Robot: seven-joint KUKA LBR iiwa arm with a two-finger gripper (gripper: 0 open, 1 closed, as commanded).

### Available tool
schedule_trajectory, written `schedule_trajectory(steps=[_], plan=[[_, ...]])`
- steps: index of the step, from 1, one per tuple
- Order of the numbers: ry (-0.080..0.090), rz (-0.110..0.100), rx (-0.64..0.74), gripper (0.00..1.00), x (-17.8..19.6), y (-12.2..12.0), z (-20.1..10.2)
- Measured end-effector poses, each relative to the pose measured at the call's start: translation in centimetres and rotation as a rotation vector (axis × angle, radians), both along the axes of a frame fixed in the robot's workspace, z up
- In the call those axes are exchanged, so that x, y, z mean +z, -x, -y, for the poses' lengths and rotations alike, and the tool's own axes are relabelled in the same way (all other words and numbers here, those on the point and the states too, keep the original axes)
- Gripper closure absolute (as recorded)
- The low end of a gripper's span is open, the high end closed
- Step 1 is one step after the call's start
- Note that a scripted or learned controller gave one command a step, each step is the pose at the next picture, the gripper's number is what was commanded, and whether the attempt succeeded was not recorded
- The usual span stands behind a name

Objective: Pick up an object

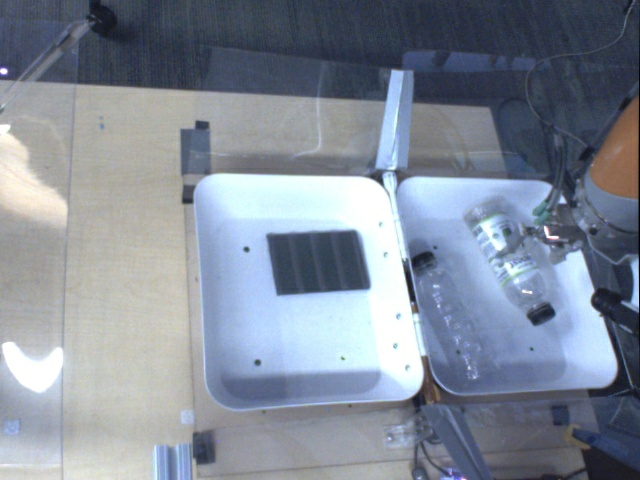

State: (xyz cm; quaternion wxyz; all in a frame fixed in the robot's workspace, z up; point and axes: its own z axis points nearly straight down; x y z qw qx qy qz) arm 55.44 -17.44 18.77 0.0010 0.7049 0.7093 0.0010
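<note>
Two clear plastic bottles lie in the right bin (pixel 590 368). One bottle (pixel 448 318) lies along the bin's left wall with its black cap (pixel 422 262) toward the back. The other bottle (pixel 508 258) has a white and green label and lies slanted near the middle, its black cap (pixel 541 314) toward the front right. A dark grey ribbed rectangular pad (pixel 318 262) lies flat in the left bin (pixel 230 348). My gripper (pixel 555 232) hangs at the right bin's far right side, just right of the labelled bottle's upper part, with nothing visibly held.
The arm (pixel 615 173), with its orange band, comes in over the right bin's right rim. An upright clear divider (pixel 393 128) stands behind the seam between the bins. Cables (pixel 560 118) run behind the right bin. Bare wooden bench (pixel 100 268) lies to the left.
</note>
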Motion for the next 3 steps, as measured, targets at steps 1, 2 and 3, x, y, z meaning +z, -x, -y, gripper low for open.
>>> schedule_trajectory(steps=[1,2,3], plan=[[0.003,0.006,0.111,0.00,-10.0,-4.6,3.0],[0.004,0.012,0.113,1.00,-8.8,-4.8,2.9],[0.002,0.003,0.190,1.00,-0.7,-5.3,-0.9]])
